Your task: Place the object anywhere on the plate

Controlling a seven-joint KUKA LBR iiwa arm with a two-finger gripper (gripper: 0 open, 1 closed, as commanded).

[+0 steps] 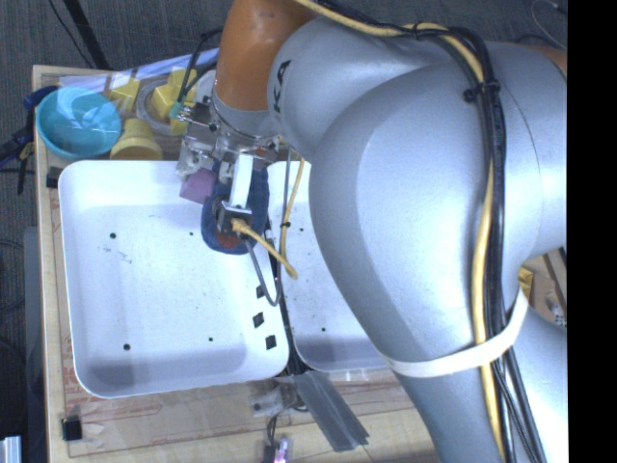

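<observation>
Beside the dark blue plate (213,231), the gripper (204,174) hovers at a purple object (196,187); we cannot tell its grip, so a drop may land outside.

**Table bearing two shallow white bins, viewed from above at a slant.**

The table (174,418) is of pale wood, and its bare surface shows along the near edge and down the left side. Two white bins lie on it side by side, rims close together. The left bin (145,287) is in full view, while the right bin (328,350) is largely hidden under the arm. Beyond the left bin's far rim, at the far left corner, stands a blue bowl (75,122), with a cluster of yellow items (135,141) just beside it. A small black block (70,428) sits near the front left corner. A grey metal bar (333,415) lies at the front edge, below the seam between the bins.
</observation>
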